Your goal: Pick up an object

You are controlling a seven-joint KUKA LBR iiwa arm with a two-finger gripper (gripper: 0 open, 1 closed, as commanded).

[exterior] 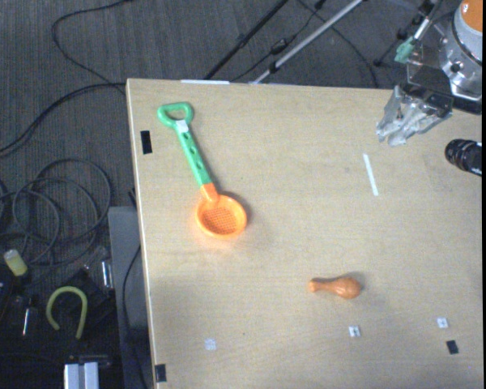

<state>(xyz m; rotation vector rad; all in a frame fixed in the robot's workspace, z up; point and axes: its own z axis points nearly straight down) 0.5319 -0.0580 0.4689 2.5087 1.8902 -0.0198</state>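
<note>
A toy sieve spoon with a green handle [191,149] and an orange bowl [222,216] lies on the left part of the tan bench top [308,241]. A small orange drumstick-shaped toy [337,286] lies lower down, near the middle. A thin white stick [371,174] lies toward the upper right. My gripper [403,126] hangs at the upper right, above and to the right of the white stick, far from both toys. Nothing shows between its fingers.
Small markers [354,331] dot the lower right of the board and a black tab [146,142] sits at its left edge. Left of the bench lie cables [49,201] and a green hook [67,305] on the floor. Tripod legs [324,23] cross behind the bench.
</note>
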